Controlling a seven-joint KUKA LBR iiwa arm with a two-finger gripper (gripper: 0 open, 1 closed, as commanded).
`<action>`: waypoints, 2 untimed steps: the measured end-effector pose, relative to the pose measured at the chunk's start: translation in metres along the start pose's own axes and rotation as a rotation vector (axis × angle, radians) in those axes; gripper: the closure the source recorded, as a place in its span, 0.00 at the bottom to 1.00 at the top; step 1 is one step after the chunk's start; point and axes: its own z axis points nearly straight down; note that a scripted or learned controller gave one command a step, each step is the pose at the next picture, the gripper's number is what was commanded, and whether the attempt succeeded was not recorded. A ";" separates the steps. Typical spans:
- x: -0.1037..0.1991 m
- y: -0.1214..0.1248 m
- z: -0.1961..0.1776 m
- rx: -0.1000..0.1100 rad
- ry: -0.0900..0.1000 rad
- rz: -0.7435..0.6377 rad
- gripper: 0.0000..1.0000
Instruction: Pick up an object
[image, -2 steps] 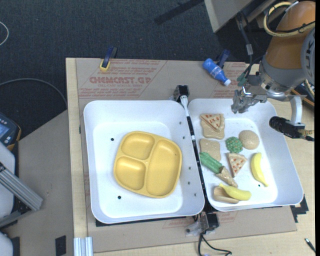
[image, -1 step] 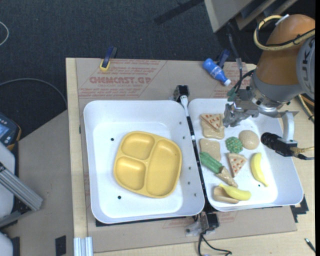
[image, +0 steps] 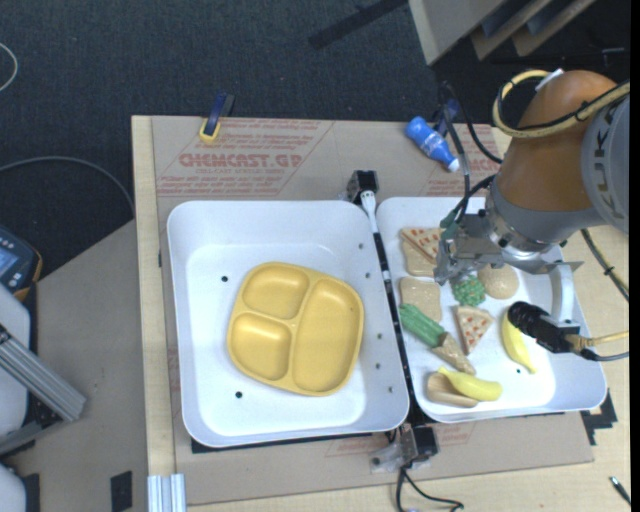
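Note:
My gripper (image: 461, 272) hangs low over the middle of the right bin (image: 560, 398), its dark fingers pointing down just above a green broccoli piece (image: 468, 292). Around it lie toy foods: a waffle-like sandwich (image: 420, 248), a pale bread slice (image: 419, 294), a green cucumber (image: 421, 324), a pizza wedge (image: 472, 327), a round cream piece (image: 500, 283) and two bananas (image: 471, 385) (image: 517, 345). Nothing shows between the fingers.
The left bin (image: 200, 250) holds a yellow divided plate (image: 296, 327). A tan wedge (image: 450, 352) and a beige piece (image: 447, 394) lie near the right bin's front. A blue bottle (image: 431, 141) and a yellow clip (image: 212, 124) rest on the board behind the bins.

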 end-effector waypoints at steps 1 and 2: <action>-0.004 0.000 -0.002 -0.004 -0.001 0.001 1.00; 0.001 -0.005 -0.005 -0.003 0.000 0.000 1.00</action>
